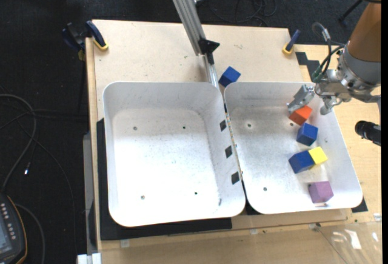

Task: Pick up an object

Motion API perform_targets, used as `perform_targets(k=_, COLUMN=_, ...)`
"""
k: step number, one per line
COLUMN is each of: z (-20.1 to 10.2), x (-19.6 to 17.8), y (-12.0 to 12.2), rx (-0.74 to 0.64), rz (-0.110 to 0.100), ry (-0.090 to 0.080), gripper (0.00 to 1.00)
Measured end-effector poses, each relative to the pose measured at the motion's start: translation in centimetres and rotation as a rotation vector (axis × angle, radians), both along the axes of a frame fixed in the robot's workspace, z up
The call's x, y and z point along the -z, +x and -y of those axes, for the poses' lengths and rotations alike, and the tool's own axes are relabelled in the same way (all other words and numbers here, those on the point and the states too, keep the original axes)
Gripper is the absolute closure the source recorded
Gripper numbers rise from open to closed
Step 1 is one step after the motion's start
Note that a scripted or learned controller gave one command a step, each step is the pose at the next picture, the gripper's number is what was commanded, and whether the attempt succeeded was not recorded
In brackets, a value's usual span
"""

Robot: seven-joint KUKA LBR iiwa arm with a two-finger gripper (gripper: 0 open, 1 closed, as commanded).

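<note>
Two bins: white and shallow, side by side on the bench (151,50); left bin (115,135), right bin (267,159).
Arm: grey with an orange band, reaching in from the right, wrist over the right bin's far right corner.
Gripper (315,101): fingers spread apart, nothing between them, poised just above the orange block.
Orange block (300,115): in the right bin near its far right wall, directly under the left finger.
Blue blocks: one (307,133) just in front of the orange block; another (301,161) nearer the front, touching the yellow block (317,155).
Purple block (320,191): at the right bin's front right corner.
Stray blue block (229,76): on the bench behind the bins, beside a slanted metal rail (182,2).
Clamps: yellow-tipped, at the bench's far corners (97,38).
</note>
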State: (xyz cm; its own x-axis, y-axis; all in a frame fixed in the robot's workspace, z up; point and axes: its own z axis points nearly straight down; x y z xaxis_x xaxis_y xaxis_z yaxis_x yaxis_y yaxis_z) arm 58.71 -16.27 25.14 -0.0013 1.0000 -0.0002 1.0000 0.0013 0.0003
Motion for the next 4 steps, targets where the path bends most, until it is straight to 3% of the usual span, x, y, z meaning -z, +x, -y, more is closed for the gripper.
perform_targets(k=1, z=1.4, x=7.4, y=-6.4, rx=0.006, rz=-0.011, ry=0.002, gripper=0.00)
perform_targets(k=2, z=3.6, x=12.8, y=-8.1, rx=-0.004, rz=0.026, ry=-0.012, gripper=0.00)
perform_targets(k=3, z=3.7, x=11.9, y=-8.2, rx=0.001, rz=0.027, ry=-0.013, gripper=1.00)
perform_targets(k=4, z=-4.6, x=6.8, y=0.7, rx=-0.011, rz=0.009, ry=0.002, gripper=1.00)
